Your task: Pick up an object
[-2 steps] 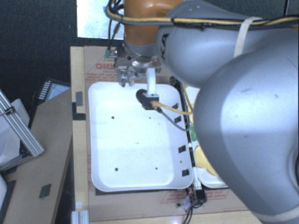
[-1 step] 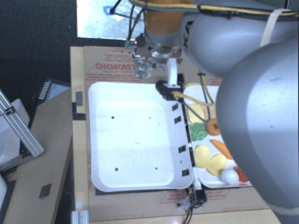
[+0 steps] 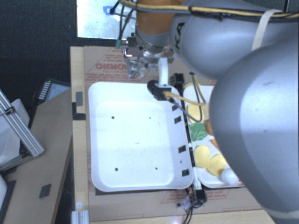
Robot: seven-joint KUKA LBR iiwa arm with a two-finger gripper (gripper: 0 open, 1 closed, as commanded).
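My gripper (image 3: pixel 135 71) hangs below the orange wrist band, over the cardboard just beyond the far rim of the left white bin (image 3: pixel 100 139). Nothing shows between its tips. In the right bin (image 3: pixel 210 183), mostly hidden by the grey arm, lie a green object (image 3: pixel 198 131), two yellow rounded objects (image 3: pixel 202 156) (image 3: pixel 217 164), a small white object (image 3: pixel 229 175) and a pale yellow object (image 3: pixel 192 110). A sliver of something orange (image 3: pixel 213 143) peeks out from beside the arm.
The arm's large grey body covers the right side of the view and most of the right bin. Brown printed cardboard (image 3: pixel 105 66) lies under both bins. A metal frame (image 3: pixel 18 129) stands off the bench at the left.
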